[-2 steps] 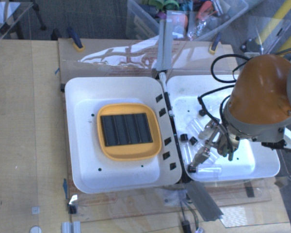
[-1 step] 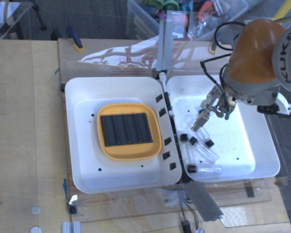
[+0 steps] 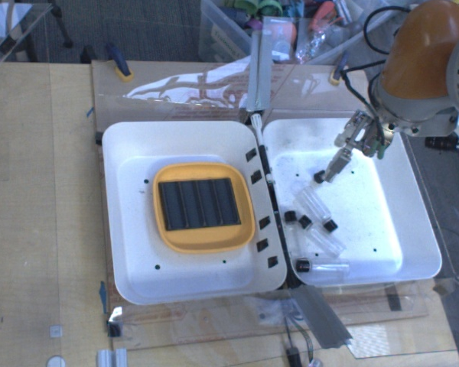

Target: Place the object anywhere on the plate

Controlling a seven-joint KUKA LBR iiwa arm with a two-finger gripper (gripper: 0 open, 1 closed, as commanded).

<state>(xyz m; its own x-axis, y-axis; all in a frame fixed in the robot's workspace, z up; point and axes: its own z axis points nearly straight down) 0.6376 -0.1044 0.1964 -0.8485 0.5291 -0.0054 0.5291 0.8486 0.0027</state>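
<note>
The gripper (image 3: 322, 176) hangs low in the right bin (image 3: 413, 205); its grip cannot be judged. Clear plastic objects (image 3: 315, 205) lie below it, and the yellow plate (image 3: 204, 239) in the left bin awaits delivery.

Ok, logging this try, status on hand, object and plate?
Hand low in right bin, nothing seen in it. Clear plastic objects lie on that bin's floor. Yellow plate in left bin, dark ribbed insert on it.

Divider (image 3: 262, 197) between bins: plate (image 3: 203, 206) left of it, dark ribbed insert on top, bare bin floor around. Right of it, clear plastic pieces (image 3: 318, 222) nearby; floor beyond open.
</note>
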